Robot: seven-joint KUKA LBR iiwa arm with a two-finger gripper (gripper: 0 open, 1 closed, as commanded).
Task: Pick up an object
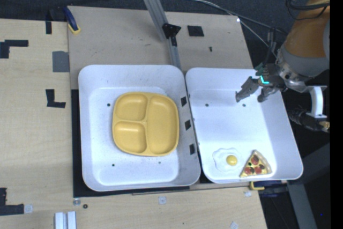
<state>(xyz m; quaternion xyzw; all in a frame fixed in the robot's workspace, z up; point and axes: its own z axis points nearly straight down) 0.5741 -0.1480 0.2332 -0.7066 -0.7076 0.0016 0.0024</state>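
Plastic toy food was the likely target: a fried egg (227, 159) and a pizza slice (256, 164) lay just beside each other in the near corner of the right bin (225, 115), the pizza close against the bin's right wall. Both looked light, stiff and flat, judged slippery on the smooth white floor. The egg would probably be best taken across its thin white rim; the raised yolk offers little to pinch. The pizza slice seemed easier, gripped across its two straight sides near the crust, though the wall beside it could foul one finger.

Gripper (253, 90) hung over the far part of the right bin, well apart from both toys, fingers spread and nothing between them.

Left bin (96, 115) held a yellow divided plate (145, 124), broad and rigid, its rim the one place to grip; too wide to span otherwise. Nothing stood between gripper and toys; a metal pole (153, 0) crossed the bench beyond the bins
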